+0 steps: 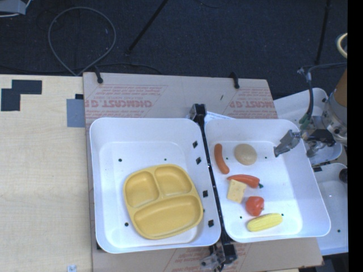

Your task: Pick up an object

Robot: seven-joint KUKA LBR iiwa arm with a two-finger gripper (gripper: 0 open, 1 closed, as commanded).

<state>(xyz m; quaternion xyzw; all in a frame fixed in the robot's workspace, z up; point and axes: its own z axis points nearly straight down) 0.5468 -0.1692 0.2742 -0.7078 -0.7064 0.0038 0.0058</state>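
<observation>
Claw (pixel 296 142) hangs at the right bin's (pixel 306 208) far edge; I can't tell its state. Behind the bins, cardboard (pixel 170 98) reads "CHEMCAST GP" upside down.

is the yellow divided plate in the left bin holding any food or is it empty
Empty. The yellow divided plastic plate shows three bare compartments; the toy foods all lie in the right white bin.

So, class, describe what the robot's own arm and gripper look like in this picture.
At the view's right edge, the arm shows grey metal with an orange patch. The gripper is a small grey and black metal assembly with dark fingers. A thin dark cable runs up beside it.
</observation>
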